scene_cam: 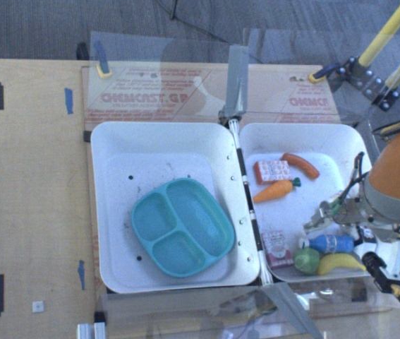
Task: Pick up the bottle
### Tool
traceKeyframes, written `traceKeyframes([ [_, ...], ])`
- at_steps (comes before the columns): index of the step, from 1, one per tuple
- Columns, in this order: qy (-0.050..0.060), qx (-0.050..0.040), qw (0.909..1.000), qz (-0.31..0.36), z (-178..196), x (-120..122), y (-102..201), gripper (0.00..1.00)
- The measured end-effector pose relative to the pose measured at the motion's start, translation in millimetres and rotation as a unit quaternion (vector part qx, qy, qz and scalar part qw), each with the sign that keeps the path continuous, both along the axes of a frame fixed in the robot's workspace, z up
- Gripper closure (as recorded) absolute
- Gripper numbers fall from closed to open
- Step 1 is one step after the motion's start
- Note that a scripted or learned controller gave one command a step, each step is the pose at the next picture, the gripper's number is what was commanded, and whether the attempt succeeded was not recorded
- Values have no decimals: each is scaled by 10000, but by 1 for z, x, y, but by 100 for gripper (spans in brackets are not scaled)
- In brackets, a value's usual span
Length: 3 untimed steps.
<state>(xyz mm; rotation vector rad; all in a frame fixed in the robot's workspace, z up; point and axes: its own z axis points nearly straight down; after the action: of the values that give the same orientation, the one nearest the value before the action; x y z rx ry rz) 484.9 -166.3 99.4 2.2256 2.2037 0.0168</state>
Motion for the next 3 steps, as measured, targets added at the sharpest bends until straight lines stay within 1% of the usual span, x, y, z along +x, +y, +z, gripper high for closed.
traceKeyframes([
  [1, -11, -18, 10000, -10, 10, 0, -2, 100],
  [2, -10, -16, 10000, -10, 10, 0, -2, 0],
  [3, 32, -39, 9918, 1280, -11, -4, 22, 0],
])
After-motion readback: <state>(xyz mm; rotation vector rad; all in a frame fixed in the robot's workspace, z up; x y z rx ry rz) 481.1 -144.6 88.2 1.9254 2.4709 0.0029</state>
